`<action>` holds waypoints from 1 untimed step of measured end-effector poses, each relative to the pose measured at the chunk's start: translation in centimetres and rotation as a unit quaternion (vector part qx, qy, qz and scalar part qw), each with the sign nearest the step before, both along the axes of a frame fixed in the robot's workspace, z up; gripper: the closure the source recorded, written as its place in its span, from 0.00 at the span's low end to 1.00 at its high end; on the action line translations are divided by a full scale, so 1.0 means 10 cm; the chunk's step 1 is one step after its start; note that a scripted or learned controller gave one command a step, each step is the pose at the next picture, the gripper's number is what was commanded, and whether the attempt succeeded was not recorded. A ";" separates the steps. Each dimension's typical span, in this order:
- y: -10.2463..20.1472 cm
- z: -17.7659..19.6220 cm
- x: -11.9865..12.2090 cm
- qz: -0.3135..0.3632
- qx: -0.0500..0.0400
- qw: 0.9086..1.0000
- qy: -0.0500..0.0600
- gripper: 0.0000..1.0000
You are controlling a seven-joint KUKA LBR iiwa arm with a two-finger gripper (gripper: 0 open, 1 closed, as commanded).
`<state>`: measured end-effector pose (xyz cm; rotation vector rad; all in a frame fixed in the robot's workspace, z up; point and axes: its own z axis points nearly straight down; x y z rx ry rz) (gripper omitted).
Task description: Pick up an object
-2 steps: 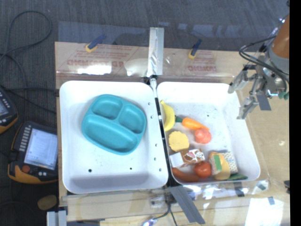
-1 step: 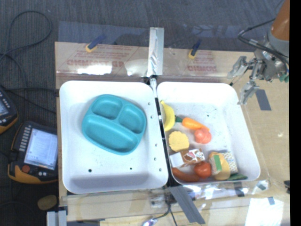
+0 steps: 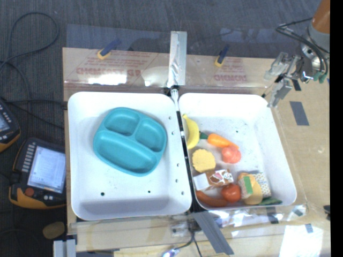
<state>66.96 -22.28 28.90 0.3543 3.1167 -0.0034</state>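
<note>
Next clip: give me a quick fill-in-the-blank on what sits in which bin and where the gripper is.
1. The teal divided plate lies in the ____ bin of the camera view.
2. The banana lies against the right bin's ____ wall.
3. The gripper hovers outside the right bin, by its far ____ corner.
4. The orange toy next to the banana is a ____.

Missing words: left; left; right; carrot
</note>
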 end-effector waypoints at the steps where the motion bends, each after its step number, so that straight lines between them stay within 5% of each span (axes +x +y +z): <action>1: 0.00 -0.27 -0.06 -0.133 0.001 0.991 0.001 0.00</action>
